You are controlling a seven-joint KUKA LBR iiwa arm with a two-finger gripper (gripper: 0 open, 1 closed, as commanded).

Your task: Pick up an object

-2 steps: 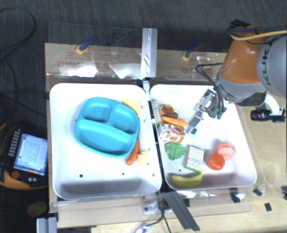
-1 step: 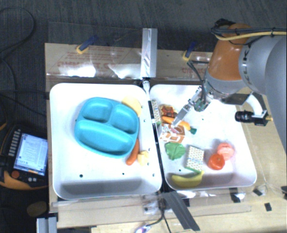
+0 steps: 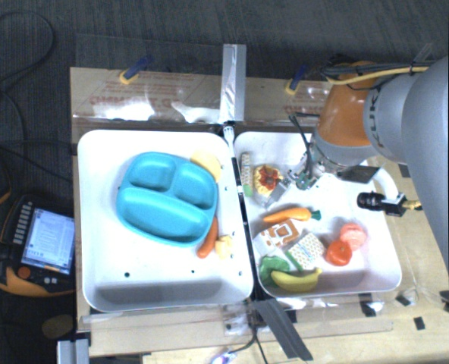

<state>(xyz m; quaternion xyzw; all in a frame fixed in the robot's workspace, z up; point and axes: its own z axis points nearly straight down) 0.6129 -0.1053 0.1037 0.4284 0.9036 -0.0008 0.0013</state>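
Banana (image 3: 295, 279) lies well apart from pincer (image 3: 306, 177).

bench (image 3: 156, 93): covered with clear plastic sheet, held by blue-yellow clamps (image 3: 136, 69) at far edge | tape strip (image 3: 233, 82): laid at centre above the bins | handheld pendant (image 3: 36, 243): lain on dark floor at left | black cable (image 3: 16, 48): looped upper left

Grey arm (image 3: 418, 120) — orange band (image 3: 344, 120), black cables

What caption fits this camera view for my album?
Grey robot arm reaches over the right white bin of toy food; blue divided plastic plate sits left.
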